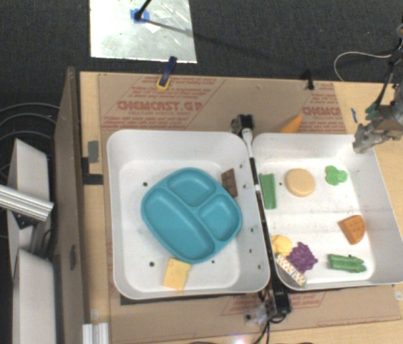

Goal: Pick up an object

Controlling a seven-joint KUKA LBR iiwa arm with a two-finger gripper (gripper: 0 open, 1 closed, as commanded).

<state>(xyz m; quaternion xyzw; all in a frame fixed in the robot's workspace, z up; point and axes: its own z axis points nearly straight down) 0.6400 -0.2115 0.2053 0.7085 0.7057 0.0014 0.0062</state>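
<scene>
The right bin (387, 213) holds several toy foods: a green stick (267, 190), a tan round bun (300, 182), a green broccoli piece (336, 175), an orange wedge (352, 228), purple grapes (302, 255), a yellow piece (281, 244) and a green bean bundle (346, 263). My gripper (367, 137) hangs at the far right edge, above the right bin's upper right corner, apart from every item. Nothing shows between its fingers.
The left bin (126, 192) carries a teal divided plate (190, 213), a brown block (229, 182) and a yellow block (176, 274). An orange piece (291, 125) lies on the cardboard behind the bins. Cables run at the far right.
</scene>
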